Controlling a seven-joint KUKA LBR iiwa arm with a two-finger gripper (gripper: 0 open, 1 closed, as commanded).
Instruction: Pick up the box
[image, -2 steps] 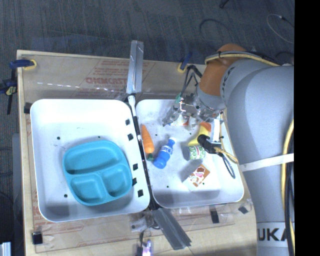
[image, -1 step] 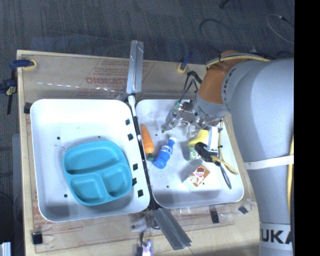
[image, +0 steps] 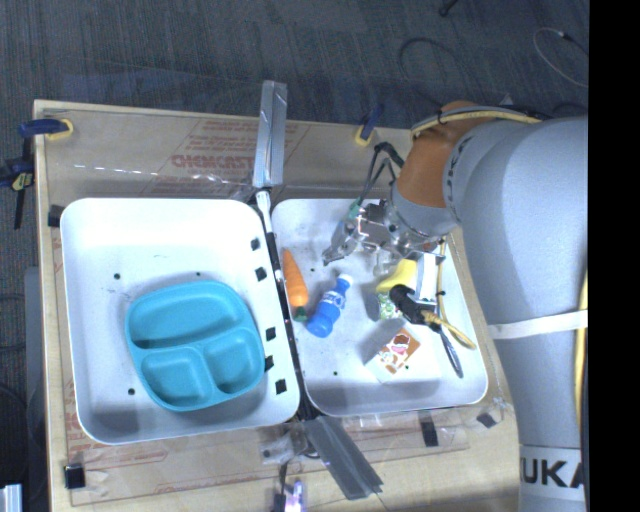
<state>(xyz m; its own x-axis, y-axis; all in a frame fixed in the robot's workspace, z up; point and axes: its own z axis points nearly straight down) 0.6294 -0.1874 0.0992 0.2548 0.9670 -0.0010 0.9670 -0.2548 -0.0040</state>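
Right of centre in the frame, the right bin (image: 330, 395) holds the box (image: 397, 353), a small white carton with a red print, lying flat near the bin's lower right and apart from the gripper (image: 352, 240), which hangs over the bin's upper part; whether its fingers are open or closed cannot be told. Left of the box lie a blue bottle (image: 328, 307) and an orange carrot (image: 294, 280). A blue divided plate (image: 195, 343) sits in the left bin (image: 100, 240).
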